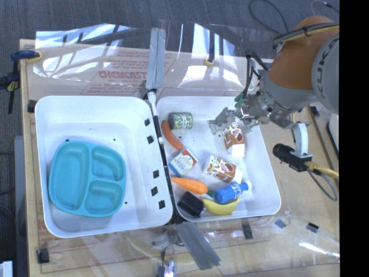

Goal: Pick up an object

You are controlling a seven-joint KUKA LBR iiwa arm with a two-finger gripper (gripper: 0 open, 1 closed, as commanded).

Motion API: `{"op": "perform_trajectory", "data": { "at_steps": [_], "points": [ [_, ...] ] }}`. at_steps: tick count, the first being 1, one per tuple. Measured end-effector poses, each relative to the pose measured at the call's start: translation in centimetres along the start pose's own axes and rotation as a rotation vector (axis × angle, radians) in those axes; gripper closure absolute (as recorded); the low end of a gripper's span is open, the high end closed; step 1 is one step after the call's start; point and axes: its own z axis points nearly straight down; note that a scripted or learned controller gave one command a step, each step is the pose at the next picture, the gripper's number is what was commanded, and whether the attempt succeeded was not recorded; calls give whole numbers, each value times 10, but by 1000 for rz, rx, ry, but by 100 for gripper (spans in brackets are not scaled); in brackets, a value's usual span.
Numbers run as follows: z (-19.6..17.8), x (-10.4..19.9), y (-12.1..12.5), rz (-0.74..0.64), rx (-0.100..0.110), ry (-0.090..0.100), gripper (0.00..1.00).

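Note:
My gripper [235, 122] hangs over the far right part of the right bin [262, 172]. A small brown-and-white carton [234, 139] sits upright between its fingers [219, 120], its white end pointing down, and the gripper is shut on it. Other things lie in this bin: a green can [180, 120], a red sausage [171, 135], a small blue-and-white carton [183, 162], a second brown carton [222, 169], a carrot [190, 184], a blue bottle [233, 190], a banana [222, 206] and a black block [191, 203].
The left bin [46, 114] holds a light blue divided tray [87, 178]. A ridge with black clips [154, 154] separates the two bins. Clear plastic sheeting [104, 56] lies behind the bins. The arm [300, 56] reaches in from the upper right.

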Motion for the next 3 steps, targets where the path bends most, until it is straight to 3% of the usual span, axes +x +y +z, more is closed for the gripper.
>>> {"op": "perform_trajectory", "data": {
  "at_steps": [1, 2, 3],
  "points": [
    [42, -30, 30, -8, 2, -1, 0],
    [93, -37, 55, -7, 4, 1, 0],
    [175, -36, 65, -85, -3, 0, 0]
  ]
}}
